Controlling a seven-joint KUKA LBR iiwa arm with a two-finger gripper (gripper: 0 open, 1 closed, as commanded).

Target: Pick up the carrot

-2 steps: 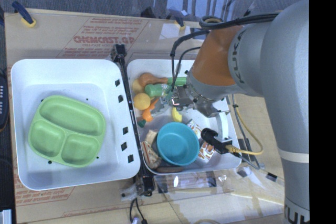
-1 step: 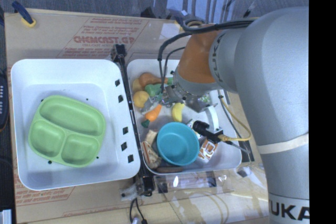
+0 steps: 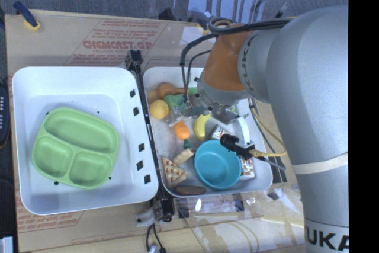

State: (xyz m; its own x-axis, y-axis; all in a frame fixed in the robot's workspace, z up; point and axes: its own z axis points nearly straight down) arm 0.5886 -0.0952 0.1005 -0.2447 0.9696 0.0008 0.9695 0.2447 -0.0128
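Small orange carrot (image 3: 182, 130), right bin

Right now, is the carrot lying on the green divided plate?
No, the carrot lies in the right bin beside the blue bowl, while the green plate sits in the left bin.

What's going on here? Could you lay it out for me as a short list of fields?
arm: grey with orange band, reaching over the right bin
gripper: low among the toys, near the carrot
carrot: lying in the right bin, orange, not lifted
neighbours: yellow lemon, banana, blue bowl, pizza slice
left bin: holds a green divided plate
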